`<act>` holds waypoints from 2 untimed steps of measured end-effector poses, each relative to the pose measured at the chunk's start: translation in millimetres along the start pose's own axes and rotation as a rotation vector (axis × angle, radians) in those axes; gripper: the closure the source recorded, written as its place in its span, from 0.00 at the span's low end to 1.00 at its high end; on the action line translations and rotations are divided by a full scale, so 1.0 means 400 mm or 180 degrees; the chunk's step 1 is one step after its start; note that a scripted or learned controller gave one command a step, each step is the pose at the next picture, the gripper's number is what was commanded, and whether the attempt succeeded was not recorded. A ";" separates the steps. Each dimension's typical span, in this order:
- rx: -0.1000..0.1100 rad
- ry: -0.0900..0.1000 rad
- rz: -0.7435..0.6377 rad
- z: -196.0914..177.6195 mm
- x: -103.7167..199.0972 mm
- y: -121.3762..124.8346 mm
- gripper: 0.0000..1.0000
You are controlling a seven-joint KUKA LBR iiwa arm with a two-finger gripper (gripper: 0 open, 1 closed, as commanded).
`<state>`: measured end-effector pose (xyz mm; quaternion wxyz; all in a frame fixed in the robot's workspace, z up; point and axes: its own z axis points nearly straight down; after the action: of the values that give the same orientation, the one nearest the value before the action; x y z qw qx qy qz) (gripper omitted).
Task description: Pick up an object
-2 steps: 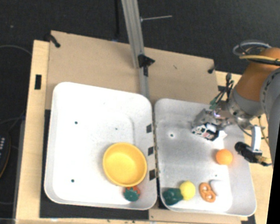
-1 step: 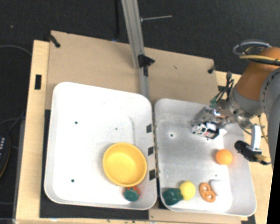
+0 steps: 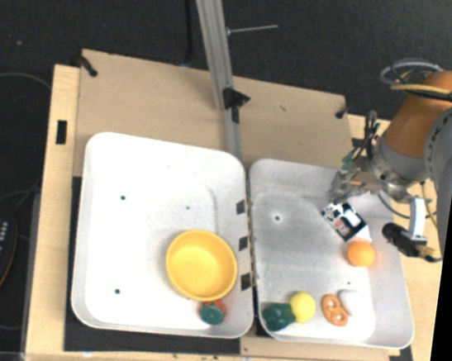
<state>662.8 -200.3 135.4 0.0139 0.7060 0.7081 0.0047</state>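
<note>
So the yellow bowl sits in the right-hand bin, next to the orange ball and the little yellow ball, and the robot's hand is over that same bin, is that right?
Not quite. The camera view shows the yellow bowl in the left bin, not the right one. The rest holds: the orange ball and the little yellow ball lie in the right bin, and the hand is over that bin.

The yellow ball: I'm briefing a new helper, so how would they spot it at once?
Look in the right bin, along its near edge. The yellow ball sits there between a dark green object and an orange ring-shaped toy; it alone is plain yellow and round.
</note>
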 end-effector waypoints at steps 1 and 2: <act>0.0059 0.0035 0.0005 -0.128 -0.025 0.018 1.00; 0.0065 0.0037 0.0001 -0.209 -0.028 0.023 1.00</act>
<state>670.0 -210.5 219.1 0.0026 0.7062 0.7080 0.0016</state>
